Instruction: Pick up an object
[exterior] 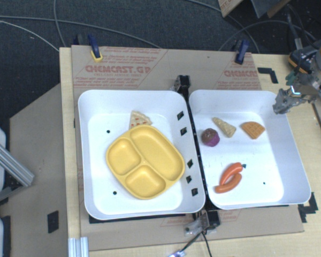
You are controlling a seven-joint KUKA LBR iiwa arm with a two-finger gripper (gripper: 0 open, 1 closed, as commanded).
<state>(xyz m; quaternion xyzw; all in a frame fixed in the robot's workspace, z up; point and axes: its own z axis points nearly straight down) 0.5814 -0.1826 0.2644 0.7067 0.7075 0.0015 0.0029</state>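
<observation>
The right bin (289, 159) holds a purple round fruit (210, 137), a tan wedge (224, 126), an orange-brown ridged piece (252, 129) and a red and orange sausage-like piece (229, 177). My gripper (285, 101) hangs at the bin's far right corner, over its rim. It is right of and apart from the orange-brown piece, and nothing shows in its grasp. The grey arm with its orange band (299, 60) comes in from the right edge.
The left bin (91, 143) holds a yellow divided plate (145, 161), with a tan slice (139, 119) peeking out behind it. Black clips (182, 82) join the bins at the middle. Cables lie on the dark floor behind the bench.
</observation>
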